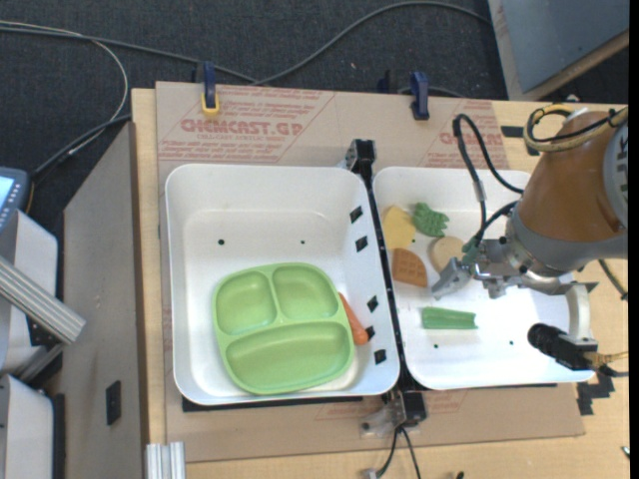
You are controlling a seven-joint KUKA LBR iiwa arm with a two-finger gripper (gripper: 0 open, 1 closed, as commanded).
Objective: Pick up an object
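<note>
Two shallow white bins sit side by side on the desk [300, 118], a brown board with red lettering, clamped at the far edge by a yellow clamp [209, 88] and a blue clamp [419, 95]. Left bin [190, 267]: a light green divided plate [283, 325] with three compartments lies toward the near side; an orange carrot-like piece [352, 320] rests against the plate's right rim, close to the wall between the bins. Right bin [479, 362]: a cluster of toy food in the far-left part — a pale yellow wedge [397, 227], a dark green leafy piece [431, 218] just beside it, a brown-orange slice [408, 266] nearer the camera, and a tan rounded piece [446, 250] beside that. A flat green pod-shaped piece [448, 318] lies apart from the cluster, nearer the bin's middle. Arm enters from the right, orange band over the right bin. End effector [451, 275] sits low over the bin, pointing left, its tip just beside the tan piece and above the green pod; whether its fingers are spread or pressed together, cannot tell, and nothing is visibly pinched. Black cables trail across the dark floor beyond the desk.
</note>
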